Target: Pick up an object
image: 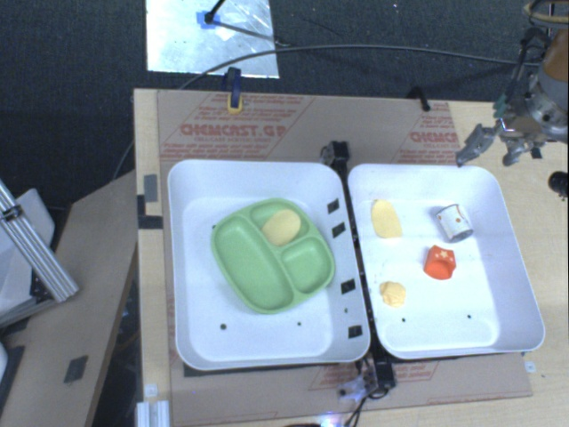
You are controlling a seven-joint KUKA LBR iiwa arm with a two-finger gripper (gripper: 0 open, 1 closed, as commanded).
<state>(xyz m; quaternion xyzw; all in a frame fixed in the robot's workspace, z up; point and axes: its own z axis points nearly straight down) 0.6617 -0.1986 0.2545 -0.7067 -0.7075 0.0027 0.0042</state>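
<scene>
Camera view: I see the gripper (498,147) at about 2 o'clock, above the far edge of the right bin (507,314). Its fingers are spread wide apart with nothing between them.

In the right bin I count four objects: a pale yellow piece (386,219) at 10 o'clock, a grey-and-white cylinder (454,221) at 1 o'clock, an orange-red object (439,262) just below the cylinder, and a small yellow lump (392,293) at 7 o'clock.

The left bin (200,327) holds a green compartment tray (253,278); a yellow item (282,228) lies in the tray's 12 o'clock compartment.
</scene>
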